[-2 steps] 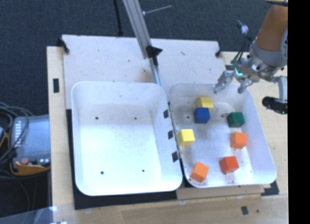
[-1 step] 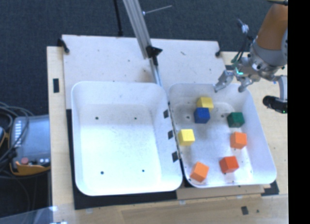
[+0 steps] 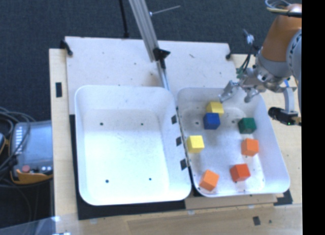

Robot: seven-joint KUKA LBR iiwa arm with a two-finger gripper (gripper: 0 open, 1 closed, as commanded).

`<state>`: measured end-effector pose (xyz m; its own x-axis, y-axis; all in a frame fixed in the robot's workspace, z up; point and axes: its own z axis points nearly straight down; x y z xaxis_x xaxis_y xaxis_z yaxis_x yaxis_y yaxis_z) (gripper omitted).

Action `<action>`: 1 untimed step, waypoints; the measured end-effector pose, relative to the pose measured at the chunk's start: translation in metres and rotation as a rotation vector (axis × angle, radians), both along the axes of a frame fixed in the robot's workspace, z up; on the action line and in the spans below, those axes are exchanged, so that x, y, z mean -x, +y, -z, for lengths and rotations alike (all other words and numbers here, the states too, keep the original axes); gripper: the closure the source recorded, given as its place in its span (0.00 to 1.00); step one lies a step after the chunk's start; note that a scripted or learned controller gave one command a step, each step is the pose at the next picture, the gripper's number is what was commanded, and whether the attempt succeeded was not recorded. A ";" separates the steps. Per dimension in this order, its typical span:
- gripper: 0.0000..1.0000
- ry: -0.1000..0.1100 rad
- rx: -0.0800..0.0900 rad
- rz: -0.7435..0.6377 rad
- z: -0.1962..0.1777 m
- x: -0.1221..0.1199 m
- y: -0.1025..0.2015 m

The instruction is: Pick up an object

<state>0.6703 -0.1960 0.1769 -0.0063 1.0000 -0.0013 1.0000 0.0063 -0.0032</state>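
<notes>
Gripper [image 3: 237, 93] fingers apart, clamping nothing, above right bin [image 3: 277, 150] far edge, near yellow cube [image 3: 215, 108], no readable writing

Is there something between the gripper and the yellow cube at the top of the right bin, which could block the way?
Nothing visible stands between them. The gripper hangs over the upper part of the right bin, and the yellow cube lies just left and below it in the view. The blue cube touches its far side, away from the gripper.

The arm [image 3: 282, 41] reaches in from the right; its gripper [image 3: 237, 93] seemingly spread, holding nothing.
</notes>
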 end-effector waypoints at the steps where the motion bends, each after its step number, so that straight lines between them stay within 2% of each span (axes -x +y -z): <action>1: 0.00 -0.006 -0.002 0.000 0.051 -0.002 0.008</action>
<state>0.6719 -0.1876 0.1256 -0.0059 1.0000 0.0007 1.0000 0.0059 0.0025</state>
